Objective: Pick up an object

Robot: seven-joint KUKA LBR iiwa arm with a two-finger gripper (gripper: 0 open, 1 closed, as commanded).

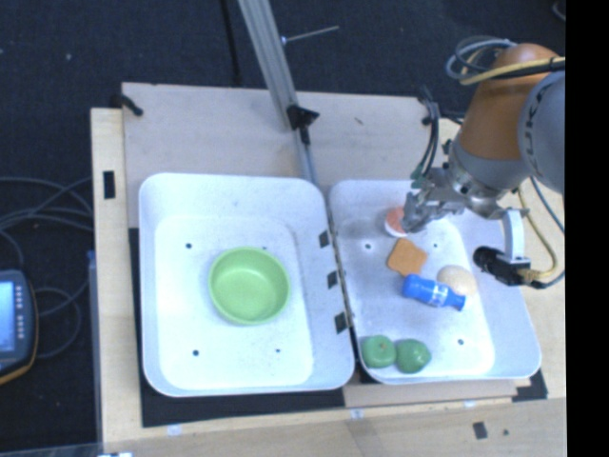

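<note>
My gripper (415,219) hangs low over the far part of the right bin (371,217), right above a small red and white object (393,222) that it partly hides. Just in front of it lies an orange block (406,256). A blue bottle (433,291) lies on its side near the bin's middle, with a cream, egg-like object (457,278) touching it on the right. Two green round objects (379,351) (413,355) sit at the bin's near edge.
The left bin (171,217) holds a green bowl (249,285) near its middle. A slanted metal pole (269,50) rises behind the bins. Black cable and a connector (501,264) hang off the arm at the right bin's right side.
</note>
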